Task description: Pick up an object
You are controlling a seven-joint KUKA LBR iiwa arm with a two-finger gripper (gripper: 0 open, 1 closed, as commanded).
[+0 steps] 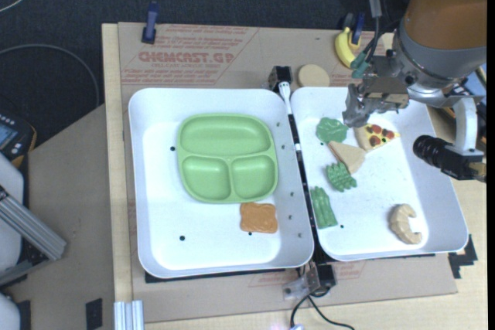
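Camera view: gripper [354,117] is parked low just beside the pizza slice [377,136]; how wide it's set can't be told. A straight, centred drop is probably needed. Cheese wedge [347,156] and green leaf [330,128] crowd near the pizza slice and could get bumped.

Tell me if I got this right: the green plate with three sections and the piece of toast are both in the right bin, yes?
Not quite. The camera view shows the green plate with three sections and the piece of toast in the left bin, not the right one. The right bin holds the pizza slice and the green toy vegetables.
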